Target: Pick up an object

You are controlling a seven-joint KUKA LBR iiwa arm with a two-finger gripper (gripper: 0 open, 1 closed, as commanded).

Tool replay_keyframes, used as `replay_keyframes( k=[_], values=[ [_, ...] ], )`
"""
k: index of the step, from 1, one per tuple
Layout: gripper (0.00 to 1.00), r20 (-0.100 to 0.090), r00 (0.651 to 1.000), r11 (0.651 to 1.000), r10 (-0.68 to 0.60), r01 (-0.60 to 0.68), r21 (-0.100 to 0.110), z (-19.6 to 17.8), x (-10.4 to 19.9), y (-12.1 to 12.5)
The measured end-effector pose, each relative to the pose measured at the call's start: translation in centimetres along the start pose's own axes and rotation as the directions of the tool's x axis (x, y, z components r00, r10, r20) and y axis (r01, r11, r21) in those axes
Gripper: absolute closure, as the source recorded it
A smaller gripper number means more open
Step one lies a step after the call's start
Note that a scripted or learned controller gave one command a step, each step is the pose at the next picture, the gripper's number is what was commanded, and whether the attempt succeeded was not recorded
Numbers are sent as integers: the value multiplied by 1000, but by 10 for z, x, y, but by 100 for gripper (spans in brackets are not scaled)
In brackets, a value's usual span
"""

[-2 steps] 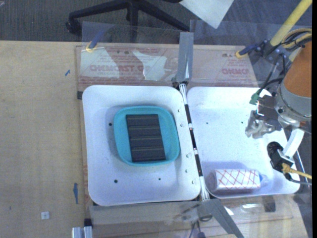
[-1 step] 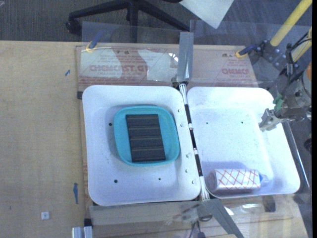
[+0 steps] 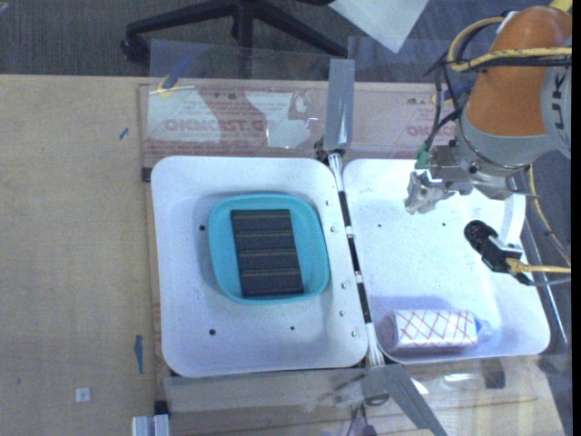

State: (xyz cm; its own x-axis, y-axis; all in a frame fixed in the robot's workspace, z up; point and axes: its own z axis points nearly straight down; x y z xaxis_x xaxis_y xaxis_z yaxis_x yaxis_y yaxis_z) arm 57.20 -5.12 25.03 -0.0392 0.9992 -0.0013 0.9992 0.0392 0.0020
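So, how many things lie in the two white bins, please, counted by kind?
Teal dish holding a dark ribbed block, left bin: 1 dish, 1 block
White packet with red crisscross pattern, right bin: 1
Total: 3

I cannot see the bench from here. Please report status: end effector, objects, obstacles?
End effector above right bin, far end. Checkered packet at near edge, untouched. Teal dish in left bin. Path unobstructed.
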Motion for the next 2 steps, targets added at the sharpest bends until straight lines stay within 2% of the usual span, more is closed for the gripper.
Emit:
replay_keyframes(
  k=[1, 2],
  values=[
    [100, -1, 970, 970, -245, 245, 2, -36, -44, -57],
    [100, 0, 1000, 1000, -20, 20, 1, -75, 34, -91]
  ],
)
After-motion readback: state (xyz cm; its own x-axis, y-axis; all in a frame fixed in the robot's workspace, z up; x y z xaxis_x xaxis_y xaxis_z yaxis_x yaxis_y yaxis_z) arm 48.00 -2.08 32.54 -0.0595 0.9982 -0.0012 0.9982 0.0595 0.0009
